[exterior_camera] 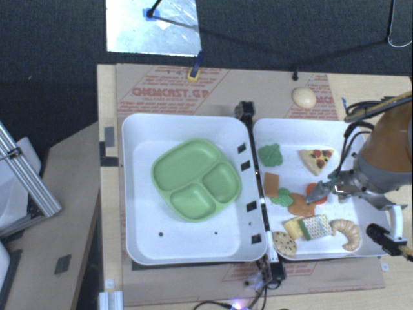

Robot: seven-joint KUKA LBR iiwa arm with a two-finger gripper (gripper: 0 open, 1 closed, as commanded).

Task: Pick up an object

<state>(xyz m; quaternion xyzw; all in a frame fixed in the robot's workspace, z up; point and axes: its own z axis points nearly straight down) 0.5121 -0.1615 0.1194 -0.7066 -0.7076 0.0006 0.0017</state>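
Red toy (pixel 314 189) sits mid right bin (pixel 342 129), touching the orange piece (pixel 301 204), just under the gripper (pixel 321 192). Can't tell if anything is held. Risk: crowded toys, so it may nudge neighbours or grab nothing. Arm reaches in from the right, wrist low, tip angled left-down.
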